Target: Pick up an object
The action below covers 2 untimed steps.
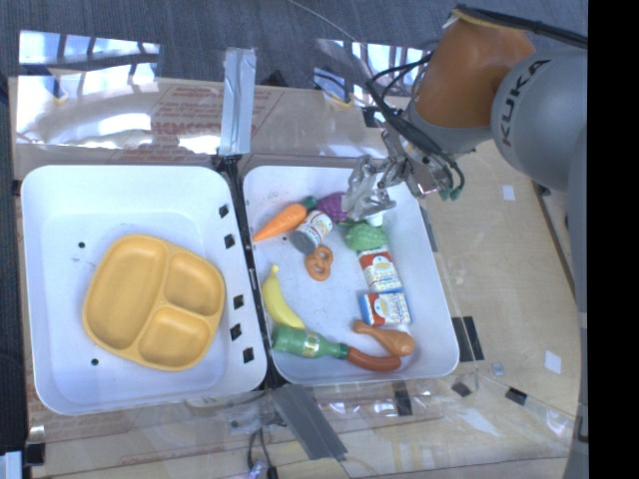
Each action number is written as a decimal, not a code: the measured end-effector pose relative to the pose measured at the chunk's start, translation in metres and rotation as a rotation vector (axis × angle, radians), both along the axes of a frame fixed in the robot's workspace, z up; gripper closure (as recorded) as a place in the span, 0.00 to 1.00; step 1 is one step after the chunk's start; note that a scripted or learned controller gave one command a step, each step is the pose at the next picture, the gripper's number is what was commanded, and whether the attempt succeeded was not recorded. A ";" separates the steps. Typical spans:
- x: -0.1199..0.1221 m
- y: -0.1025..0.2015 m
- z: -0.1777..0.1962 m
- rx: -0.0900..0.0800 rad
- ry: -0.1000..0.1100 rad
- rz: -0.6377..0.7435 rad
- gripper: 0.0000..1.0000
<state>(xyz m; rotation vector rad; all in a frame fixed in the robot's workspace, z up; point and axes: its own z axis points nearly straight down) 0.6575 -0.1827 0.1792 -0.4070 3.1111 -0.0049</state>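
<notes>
Approach step: gripper (365,200), open/shut can't tell, over purple item (332,207) in right bin (439,297); next needs descent + clamp.

Just one camera here, mounted above the bench and looking down at a slant, far enough back to fit both white bins, the left bin (45,297) and the right bin (434,297), side by side. The far rims sit toward the top of the frame. The arm (529,88) comes in from upper right.
</notes>
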 end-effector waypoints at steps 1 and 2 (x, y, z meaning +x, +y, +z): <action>-0.028 0.113 0.015 0.005 0.001 0.067 1.00; -0.033 0.078 0.016 0.001 0.001 0.226 1.00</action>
